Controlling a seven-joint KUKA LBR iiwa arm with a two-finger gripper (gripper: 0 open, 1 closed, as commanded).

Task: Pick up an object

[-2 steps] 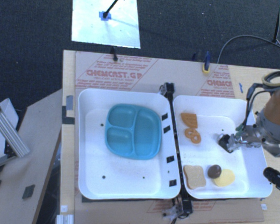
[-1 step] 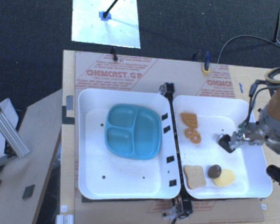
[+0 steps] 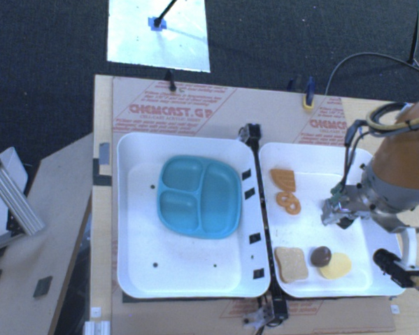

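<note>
Right bin (image 3: 378, 161): gripper (image 3: 337, 213) hovers, seemingly above floor.

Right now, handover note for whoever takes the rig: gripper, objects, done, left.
Gripper: over the middle of the right bin, above the bin floor; can't tell open or shut, nothing seen in it.
Right bin: orange wedge and orange pretzel at upper left; toast slice, brown round piece and yellow disc along the near side.
Left bin: blue divided plate.
Done: nothing lifted yet.
Left: pick up one object; the pretzel and the brown piece look closest to the gripper.
</note>
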